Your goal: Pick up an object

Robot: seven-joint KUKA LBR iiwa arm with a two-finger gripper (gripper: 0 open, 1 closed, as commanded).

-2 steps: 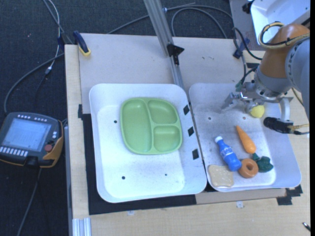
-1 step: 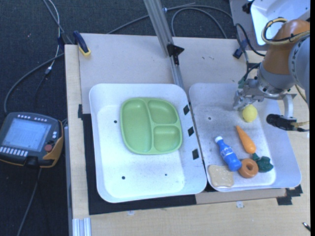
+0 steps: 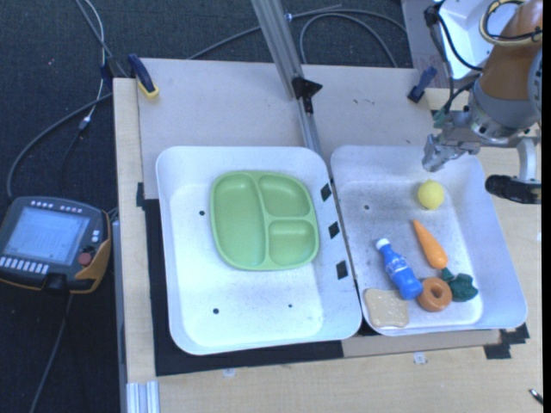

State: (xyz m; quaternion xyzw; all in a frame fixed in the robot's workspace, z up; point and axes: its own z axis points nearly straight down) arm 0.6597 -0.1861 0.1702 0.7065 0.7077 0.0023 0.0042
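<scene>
The grey arm with the orange band (image 3: 510, 37) comes in from the right side and hangs over the far part of the right shallow white bin (image 3: 491, 231). Its two-finger gripper (image 3: 436, 159) points down, with nothing between the fingers, and whether it is open or closed I cannot tell at this size. The small yellow ball (image 3: 431, 195) lies on the bin floor just in front of the gripper, near it but apart from it (it is the closest object to the gripper). Further toward the near edge lies the orange plastic carrot (image 3: 429, 244), at a slant, and beside it on the left is the small blue bottle with a white cap (image 3: 398, 268), also lying down. The orange ring shaped like a doughnut (image 3: 436, 294) is touching the lower end of the bottle, and a dark green toy piece (image 3: 461, 286) sits just to its right. A beige flat piece that looks like a slice of bread (image 3: 386, 309) rests in the near left corner of this bin. The left white bin (image 3: 198, 317) holds a light green plastic plate with three compartments (image 3: 263, 220), well apart from the gripper. On the floor at the left lies a grey control pendant with a screen (image 3: 50, 243).
</scene>
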